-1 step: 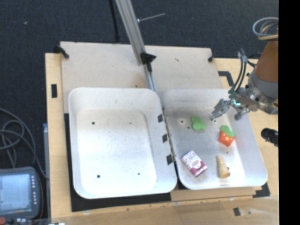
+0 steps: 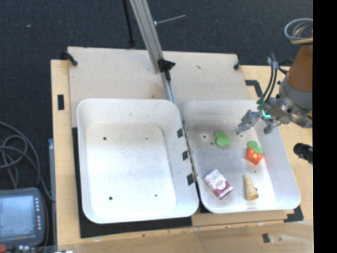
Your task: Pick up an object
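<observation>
Though spread apart, end effector w/ nothing between fingers.

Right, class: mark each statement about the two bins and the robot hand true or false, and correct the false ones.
1. All four small objects lie in the right bin. True.
2. The pink box sits in the left bin. False: it lies in the right bin, near its front left corner.
3. The hand is above the right bin's rear part. True.
4. The hand grips the green piece. False: the green piece lies on the bin floor, apart from the hand.
5. The strawberry lies to the right of the green piece. True.
6. The cone stands on the pink box. False: it lies beside it, to its right.
</observation>
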{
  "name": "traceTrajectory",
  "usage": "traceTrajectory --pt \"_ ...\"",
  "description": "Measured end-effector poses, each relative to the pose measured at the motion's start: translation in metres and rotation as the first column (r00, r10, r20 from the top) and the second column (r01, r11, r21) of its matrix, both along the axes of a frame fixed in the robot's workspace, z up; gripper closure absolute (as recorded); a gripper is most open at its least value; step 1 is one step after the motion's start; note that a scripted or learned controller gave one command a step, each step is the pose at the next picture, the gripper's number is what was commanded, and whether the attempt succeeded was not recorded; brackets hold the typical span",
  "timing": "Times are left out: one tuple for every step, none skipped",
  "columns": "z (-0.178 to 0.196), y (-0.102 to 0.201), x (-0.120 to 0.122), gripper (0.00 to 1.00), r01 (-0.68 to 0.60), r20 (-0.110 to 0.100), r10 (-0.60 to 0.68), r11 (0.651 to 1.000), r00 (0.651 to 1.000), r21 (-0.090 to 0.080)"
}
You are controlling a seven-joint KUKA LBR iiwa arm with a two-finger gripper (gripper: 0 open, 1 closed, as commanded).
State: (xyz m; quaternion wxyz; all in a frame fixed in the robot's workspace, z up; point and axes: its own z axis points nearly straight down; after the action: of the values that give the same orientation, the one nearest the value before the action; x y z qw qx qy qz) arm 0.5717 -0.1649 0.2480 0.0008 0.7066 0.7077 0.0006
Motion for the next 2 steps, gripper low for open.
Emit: traceTrajectory --pt "-0.063 -0.001 -0.002 0.0 0.003 -0.007 -0.003 1.0 1.0 0.0" --pt "-0.12 0.008 -0.002 0.0 0.006 -0.006 -0.006 1.0 1.0 0.0"
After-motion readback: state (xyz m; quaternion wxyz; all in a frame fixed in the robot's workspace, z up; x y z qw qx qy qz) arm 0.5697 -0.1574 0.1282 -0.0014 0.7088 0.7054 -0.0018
